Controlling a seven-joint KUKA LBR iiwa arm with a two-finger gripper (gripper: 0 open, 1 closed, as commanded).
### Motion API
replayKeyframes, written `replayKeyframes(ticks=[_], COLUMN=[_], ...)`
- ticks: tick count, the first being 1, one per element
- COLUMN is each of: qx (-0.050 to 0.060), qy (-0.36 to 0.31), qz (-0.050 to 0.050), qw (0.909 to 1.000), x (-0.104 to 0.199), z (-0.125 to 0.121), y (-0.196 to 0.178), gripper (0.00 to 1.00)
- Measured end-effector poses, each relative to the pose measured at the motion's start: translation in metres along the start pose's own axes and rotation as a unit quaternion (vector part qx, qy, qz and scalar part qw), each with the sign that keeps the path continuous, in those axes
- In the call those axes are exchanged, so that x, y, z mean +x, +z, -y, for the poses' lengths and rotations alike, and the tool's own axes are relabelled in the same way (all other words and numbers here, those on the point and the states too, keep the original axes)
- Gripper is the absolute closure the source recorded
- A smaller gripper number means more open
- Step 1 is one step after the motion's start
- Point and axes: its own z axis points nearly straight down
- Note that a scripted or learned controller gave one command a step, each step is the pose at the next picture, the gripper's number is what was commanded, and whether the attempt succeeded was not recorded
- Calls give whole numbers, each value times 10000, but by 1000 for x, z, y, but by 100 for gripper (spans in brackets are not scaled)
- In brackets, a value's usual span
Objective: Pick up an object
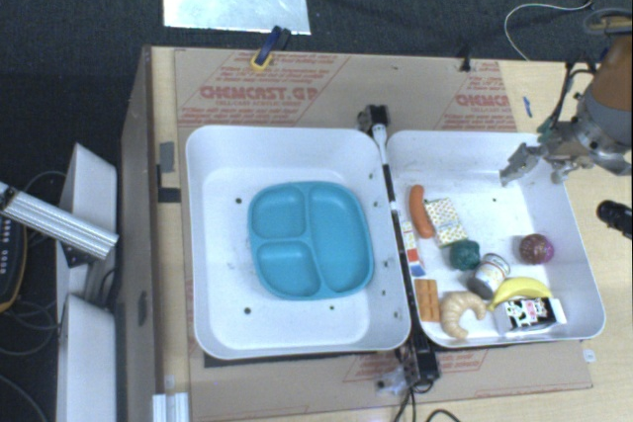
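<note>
1. End effector (537,164): fingers spread open, holding nothing, above the right bin's (584,252) bare far corner; the arm is cut off at the frame's right edge.
2. Right bin: objects crowd its near half: one sausage (420,210), one croissant (461,311), one banana (521,290), one dark red ball (536,248); small cartons hard to identify.
3. Left bin (213,212): one blue tray (310,239), open margin all round.

The blue divided plate (311,239) looks like smooth plastic. Both white bins (297,148) look smooth and matt. The bench top (297,89) looks like brown cardboard.
</note>
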Motion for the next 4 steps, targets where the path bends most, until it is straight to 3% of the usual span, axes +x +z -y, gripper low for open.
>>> replayKeyframes(ticks=[1,2,3,4], qx=[12,4,-11,-14], qy=[-5,6,1,-7], qz=[-6,-3,-1,-6], qw=[10000,10000,10000,10000], x=[59,82,82,144], z=[48,92,91,26], y=[43,101,91,0], gripper=[0,0,100,100])
